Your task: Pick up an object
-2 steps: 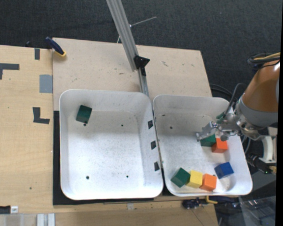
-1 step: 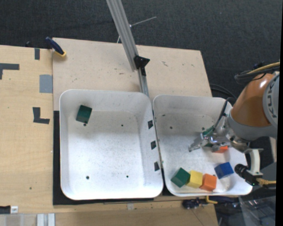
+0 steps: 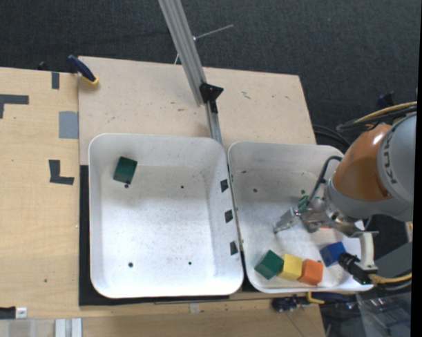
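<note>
Gripper (image 3: 286, 222) hangs apparently spread and empty above the green block (image 3: 268, 264), a light, rigid cube best pinched across opposite flat faces.

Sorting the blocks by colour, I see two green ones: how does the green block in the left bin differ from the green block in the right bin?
The left bin's green block is darker and stands alone near its bin's far left corner. The right bin's green block is lighter and sits at the near edge, touching a yellow block in a row with an orange block. Both are similar-sized cubes.

gripper (image 3: 286, 223) low in right bin (image 3: 266, 166) | apparently holding nothing | green block (image 3: 125, 170) in left bin (image 3: 156, 145)
</note>
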